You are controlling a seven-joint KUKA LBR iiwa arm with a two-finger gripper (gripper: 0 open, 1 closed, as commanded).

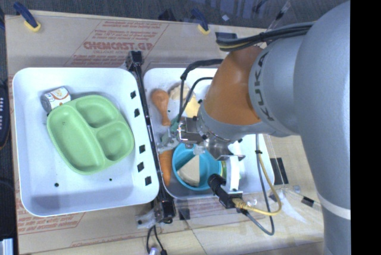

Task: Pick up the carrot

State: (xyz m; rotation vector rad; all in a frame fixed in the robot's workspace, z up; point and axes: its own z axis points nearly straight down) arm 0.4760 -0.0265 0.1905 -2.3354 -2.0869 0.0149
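An orange, elongated carrot (165, 168) lies along the left wall of the right bin (156, 78), near its front, partly hidden by a blue bowl (191, 173). The gripper (186, 130) hangs low in the middle of the right bin, just above and to the right of the carrot, under the arm's orange band (235, 93). The wrist covers most of it.
An orange-tan toy food piece (159, 100) and a yellow piece (191, 108) lie at the back of the right bin. The blue bowl holds a tan item. In the left bin (36, 188) rest a green divided plate (89, 131) and a small carton (55, 98).
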